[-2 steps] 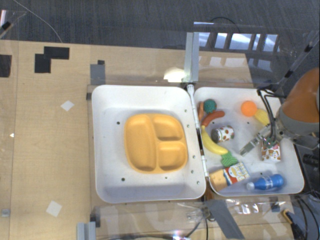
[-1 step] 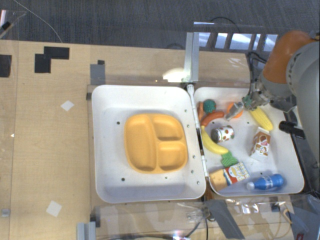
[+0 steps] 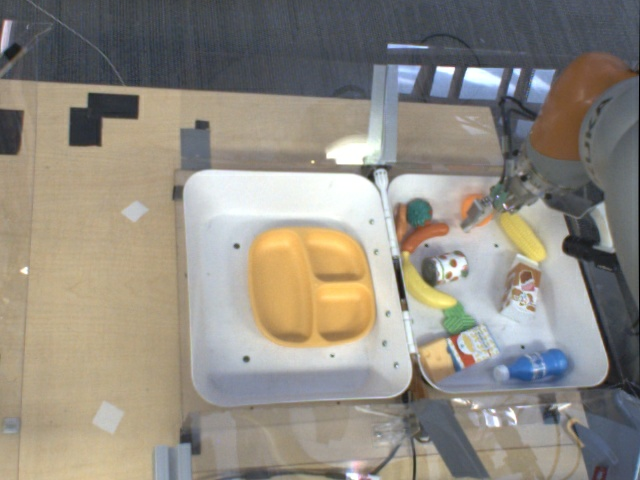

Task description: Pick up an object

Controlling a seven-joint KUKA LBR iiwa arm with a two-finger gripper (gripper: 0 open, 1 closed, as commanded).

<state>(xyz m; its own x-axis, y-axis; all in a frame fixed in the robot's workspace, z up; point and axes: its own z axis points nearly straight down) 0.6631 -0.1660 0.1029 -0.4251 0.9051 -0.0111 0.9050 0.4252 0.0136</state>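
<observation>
At the far edge of the right bin (image 3: 600,353), the gripper (image 3: 497,205) sits low over the bin floor, reached in from the right by the grey arm (image 3: 600,138) with its orange band (image 3: 583,93). An orange carrot-like piece (image 3: 470,208) lies just beside the fingertips, on their left; whether it is touched cannot be told, nor whether the fingers are spread or pressed together, for they are small and blurred here. Just beside the gripper, toward the near edge, lies a yellow corn cob (image 3: 522,236), tilted. Along the bin's left wall, from far to near: a dark green round item (image 3: 417,210), a red sausage-shaped item (image 3: 425,234), a banana (image 3: 427,286), a small green block (image 3: 459,319) and a printed carton (image 3: 458,350) lying flat near the near-left corner. A small can (image 3: 445,266) lies on its side between the red item and the banana. A brown and white carton (image 3: 523,286) stands toward the bin's right side, and a blue bottle (image 3: 532,366) lies on its side along the near edge. The left bin (image 3: 215,298) carries a yellow divided tray (image 3: 311,285) at its middle, with three compartments. The two bins meet side by side on the bench (image 3: 90,298).
</observation>
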